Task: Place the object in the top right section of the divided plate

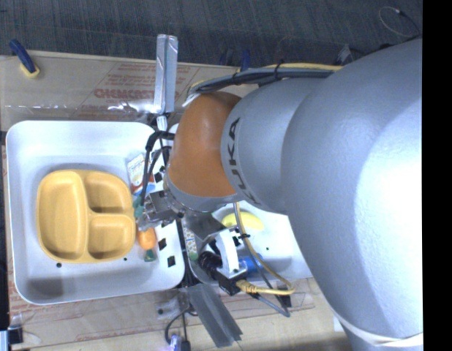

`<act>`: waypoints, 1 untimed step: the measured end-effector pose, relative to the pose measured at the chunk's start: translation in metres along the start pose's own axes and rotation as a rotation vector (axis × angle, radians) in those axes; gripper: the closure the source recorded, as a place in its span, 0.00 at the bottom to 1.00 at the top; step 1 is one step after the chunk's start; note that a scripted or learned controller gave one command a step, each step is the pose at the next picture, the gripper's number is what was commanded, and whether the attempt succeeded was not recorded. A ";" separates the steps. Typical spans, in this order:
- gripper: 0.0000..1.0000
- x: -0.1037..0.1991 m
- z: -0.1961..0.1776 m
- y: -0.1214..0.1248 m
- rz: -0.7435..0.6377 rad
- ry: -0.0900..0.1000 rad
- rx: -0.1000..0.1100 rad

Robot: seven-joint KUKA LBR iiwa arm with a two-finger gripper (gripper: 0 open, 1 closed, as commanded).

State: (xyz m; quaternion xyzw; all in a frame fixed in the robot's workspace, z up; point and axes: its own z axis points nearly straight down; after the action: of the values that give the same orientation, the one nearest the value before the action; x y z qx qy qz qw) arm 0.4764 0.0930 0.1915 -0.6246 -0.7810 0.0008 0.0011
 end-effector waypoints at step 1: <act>0.00 0.000 0.000 0.000 0.000 0.000 0.000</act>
State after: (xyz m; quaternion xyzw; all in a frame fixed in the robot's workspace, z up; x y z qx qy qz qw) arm 0.4763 0.0931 0.1913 -0.6245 -0.7810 0.0009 0.0012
